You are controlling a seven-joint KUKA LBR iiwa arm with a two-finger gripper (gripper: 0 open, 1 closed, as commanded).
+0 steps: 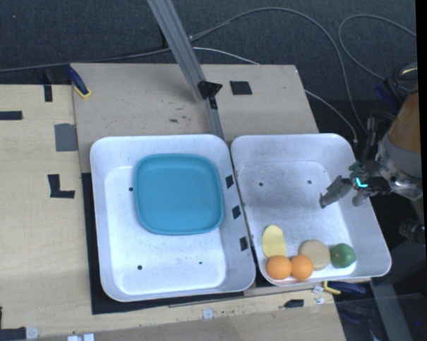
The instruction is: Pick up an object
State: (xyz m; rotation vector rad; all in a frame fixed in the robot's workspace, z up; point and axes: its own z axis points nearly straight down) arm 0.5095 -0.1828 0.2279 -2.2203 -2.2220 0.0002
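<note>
my gripper (345,189): hanging over the R side of the right bin (283,150), near its R wall; one dark finger is pointing left-down toward the bin floor. Can't tell if it's wide or narrow from this angle. Nothing is sitting between the fingers.

targets: all are lying along the front edge of the right bin – yellow piece (274,240), two orange balls (278,267) + (302,267) touching each other, beige lump (315,252), green ball (342,254) near the front-R corner.

left bin (110,227): carrying a blue plate (178,193), lying flat.

long axis: yellow piece is the only elongated one, running roughly front-to-back, narrower end toward the back. Balls are round, no axis. Beige lump is slightly wider than deep.

risk 1: items are crowding each other, so I'm judging that fingers coming down on one will be nudging its neighbour.

risk 2: round ones are probably rolling away if I'm closing off-centre.

risk 3: green ball is sitting close to the bin wall; a finger could be hitting the rim.

progress: not yet down at any item.
</note>
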